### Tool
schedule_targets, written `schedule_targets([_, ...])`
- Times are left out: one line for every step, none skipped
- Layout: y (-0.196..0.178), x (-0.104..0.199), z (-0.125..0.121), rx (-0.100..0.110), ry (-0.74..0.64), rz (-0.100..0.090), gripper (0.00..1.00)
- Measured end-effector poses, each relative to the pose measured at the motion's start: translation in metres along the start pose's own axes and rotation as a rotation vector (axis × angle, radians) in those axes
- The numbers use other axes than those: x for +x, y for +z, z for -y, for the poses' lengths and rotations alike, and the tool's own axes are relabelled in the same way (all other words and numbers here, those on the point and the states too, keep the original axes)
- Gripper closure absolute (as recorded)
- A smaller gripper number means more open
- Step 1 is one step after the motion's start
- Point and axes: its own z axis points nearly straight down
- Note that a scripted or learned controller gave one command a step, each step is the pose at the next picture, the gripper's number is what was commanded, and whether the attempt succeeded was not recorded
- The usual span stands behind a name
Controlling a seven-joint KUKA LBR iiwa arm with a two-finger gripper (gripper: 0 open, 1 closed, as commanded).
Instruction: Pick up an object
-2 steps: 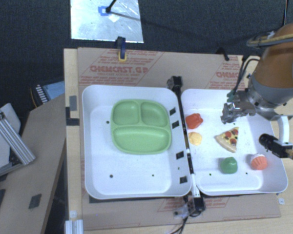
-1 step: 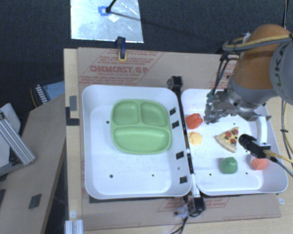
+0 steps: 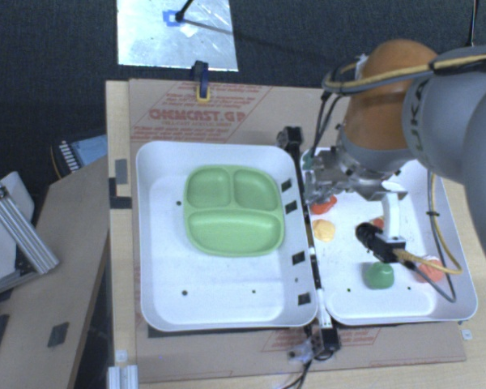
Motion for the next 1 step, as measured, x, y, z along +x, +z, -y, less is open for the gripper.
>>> schedule_targets([-0.0119, 0.0532, -0.0004, -0.001, 0.000, 0.000, 1.00])
